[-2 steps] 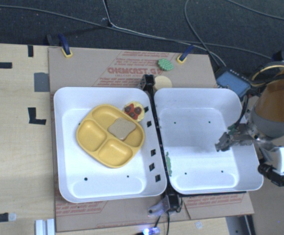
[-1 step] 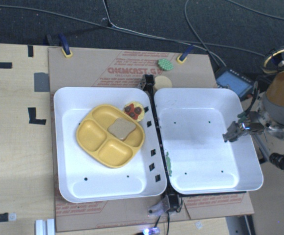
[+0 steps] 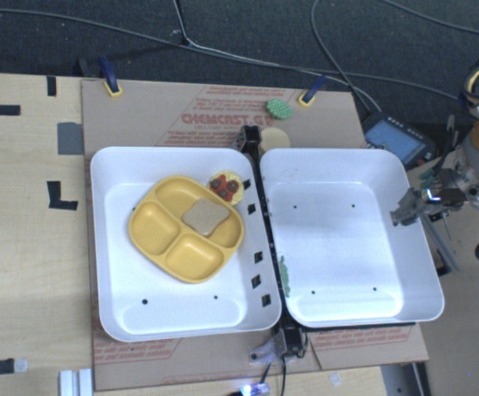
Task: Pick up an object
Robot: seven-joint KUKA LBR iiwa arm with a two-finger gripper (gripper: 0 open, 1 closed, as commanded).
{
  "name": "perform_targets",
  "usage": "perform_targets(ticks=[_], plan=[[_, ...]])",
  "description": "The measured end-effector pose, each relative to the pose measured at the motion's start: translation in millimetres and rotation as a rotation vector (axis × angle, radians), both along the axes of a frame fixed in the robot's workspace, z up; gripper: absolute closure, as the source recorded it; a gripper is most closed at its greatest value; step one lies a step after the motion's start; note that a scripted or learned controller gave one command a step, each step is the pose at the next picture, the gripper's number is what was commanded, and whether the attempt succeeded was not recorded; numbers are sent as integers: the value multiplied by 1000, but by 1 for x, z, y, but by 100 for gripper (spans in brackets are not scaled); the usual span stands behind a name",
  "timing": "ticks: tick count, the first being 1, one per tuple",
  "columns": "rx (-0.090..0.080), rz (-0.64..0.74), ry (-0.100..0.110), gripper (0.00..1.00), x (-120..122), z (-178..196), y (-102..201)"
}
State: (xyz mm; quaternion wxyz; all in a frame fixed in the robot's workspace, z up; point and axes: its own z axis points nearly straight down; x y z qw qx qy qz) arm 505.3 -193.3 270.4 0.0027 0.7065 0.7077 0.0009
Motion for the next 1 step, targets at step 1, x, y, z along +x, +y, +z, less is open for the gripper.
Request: perform_targets(ticks=[1], plan=[[3,3,7,100,-7,-13,50]])
